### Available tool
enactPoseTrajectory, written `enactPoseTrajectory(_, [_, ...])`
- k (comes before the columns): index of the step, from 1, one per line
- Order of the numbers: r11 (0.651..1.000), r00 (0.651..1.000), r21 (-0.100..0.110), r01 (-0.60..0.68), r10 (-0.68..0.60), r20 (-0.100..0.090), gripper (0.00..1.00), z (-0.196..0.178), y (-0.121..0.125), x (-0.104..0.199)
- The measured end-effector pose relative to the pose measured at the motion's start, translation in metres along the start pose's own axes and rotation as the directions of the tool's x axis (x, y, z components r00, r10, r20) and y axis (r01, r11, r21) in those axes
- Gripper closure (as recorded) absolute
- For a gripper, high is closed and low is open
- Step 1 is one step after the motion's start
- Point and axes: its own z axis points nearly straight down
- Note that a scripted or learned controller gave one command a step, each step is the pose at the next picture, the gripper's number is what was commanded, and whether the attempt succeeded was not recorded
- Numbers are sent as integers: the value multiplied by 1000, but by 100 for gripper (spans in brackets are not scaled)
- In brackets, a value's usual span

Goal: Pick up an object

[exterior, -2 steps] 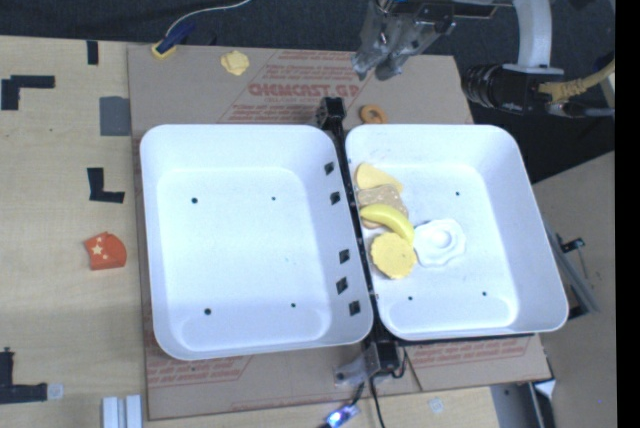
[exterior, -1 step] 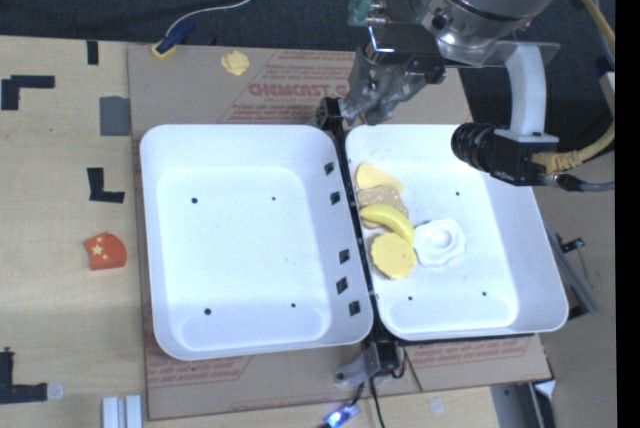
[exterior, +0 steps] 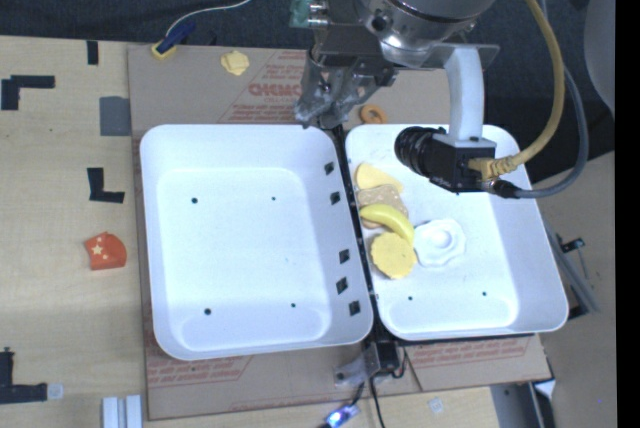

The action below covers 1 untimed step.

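The gripper [exterior: 328,108] hangs at the far rim between the two white bins, fingers pointing down and pressed together with nothing visible between them. In the right bin [exterior: 505,301] lie several toy foods near its left wall: a pale round slice [exterior: 376,178], a yellow banana [exterior: 388,219], a yellow round piece [exterior: 392,256] and a white fried egg [exterior: 438,242]. The gripper stands above and to the left of this cluster, apart from it.
The left bin [exterior: 240,316] sits beside the right one on brown cardboard. A small ring [exterior: 371,114] lies behind the right bin. A yellow piece [exterior: 235,63] and a red piece [exterior: 105,251] lie outside the bins. A black camera unit [exterior: 440,159] overhangs the right bin.
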Motion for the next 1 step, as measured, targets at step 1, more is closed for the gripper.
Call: enactPoseTrajectory(1, [1000,1000,0,1,-1,0,100,0,0,47])
